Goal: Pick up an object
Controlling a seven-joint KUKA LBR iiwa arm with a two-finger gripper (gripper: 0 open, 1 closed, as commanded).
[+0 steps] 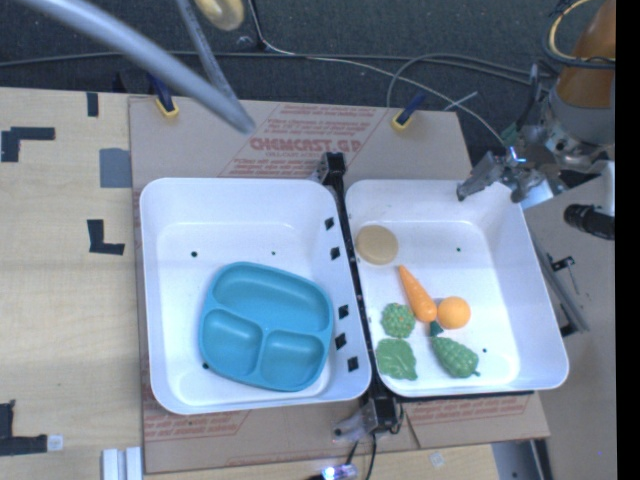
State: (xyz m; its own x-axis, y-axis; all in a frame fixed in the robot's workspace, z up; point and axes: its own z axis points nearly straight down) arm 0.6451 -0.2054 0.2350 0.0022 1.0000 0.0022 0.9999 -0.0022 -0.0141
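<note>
The right bin [534, 260] holds a tan round disc [377, 244], an orange carrot [417, 293], a small orange ball [453, 312] and three green vegetable toys [398, 319], [397, 359], [455, 356]. In the left bin [158, 204] lies a blue divided plate [267, 325]. My gripper [496, 185] hangs over the right bin's far right corner, above and well apart from the objects. Its fingers are spread open with nothing between them.
Both bins rest on a cardboard sheet [300, 133] held by two clamps [165, 105], [403, 118]. A black divider strip [343, 278] runs between the bins. Grey poles [150, 58] cross the top left, and cables [430, 68] trail behind the right bin.
</note>
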